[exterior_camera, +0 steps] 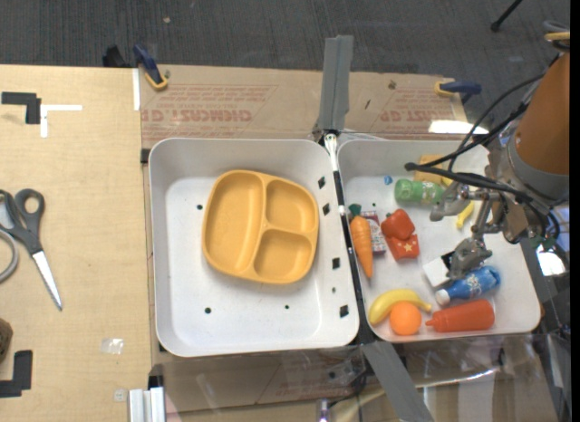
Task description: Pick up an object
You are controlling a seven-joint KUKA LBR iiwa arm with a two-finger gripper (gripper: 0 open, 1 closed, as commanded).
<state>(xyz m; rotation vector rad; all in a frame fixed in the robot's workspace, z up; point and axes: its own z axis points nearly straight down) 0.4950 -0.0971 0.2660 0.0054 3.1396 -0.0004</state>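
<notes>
Metal two-finger gripper (468, 253) is poised just above the blue-and-white plastic bottle (471, 284) (right white bin (517, 321)); finger state cannot be told. Crowded neighbours risk a slipped grasp.

The robot arm (546, 130) showed a broad orange band above a grey wrist section at the frame's right edge. Black cables looped away from it to the left, and its gripper (471, 253) was a cluster of dull grey metal parts.
</notes>
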